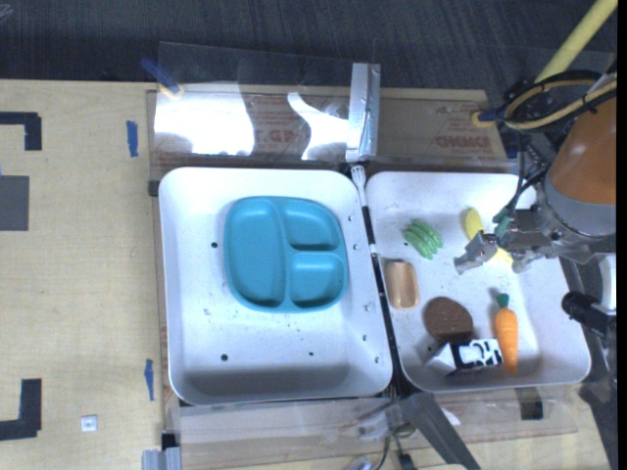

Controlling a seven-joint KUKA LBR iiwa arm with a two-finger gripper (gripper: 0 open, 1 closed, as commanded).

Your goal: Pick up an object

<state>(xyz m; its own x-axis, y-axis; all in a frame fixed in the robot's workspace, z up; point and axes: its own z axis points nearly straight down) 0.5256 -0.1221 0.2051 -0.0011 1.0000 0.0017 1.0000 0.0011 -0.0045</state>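
Nearest the camera, in the right bin (568,365), a small black-and-white block (477,353) lies at the front wall, its markings too blurred to read. Touching it on the right stands an orange carrot (506,335) with a green tuft, smooth like plastic. Just behind the block sits a flat brown disc (447,315), and behind that, against the divider, a tan rounded piece (401,283), glossy, perhaps bread.

In the left bin (186,292) rests a smooth teal tray (286,252), moulded into three compartments, on speckled white plastic.

Farther back on the right lie a ribbed green piece (423,238) and a yellow one (474,224), partly hidden by the gripper (477,256). Its grey metal fingers hang low over the bin; I cannot tell whether they are spread or closed. Behind the bins, a clear sheet glares white.
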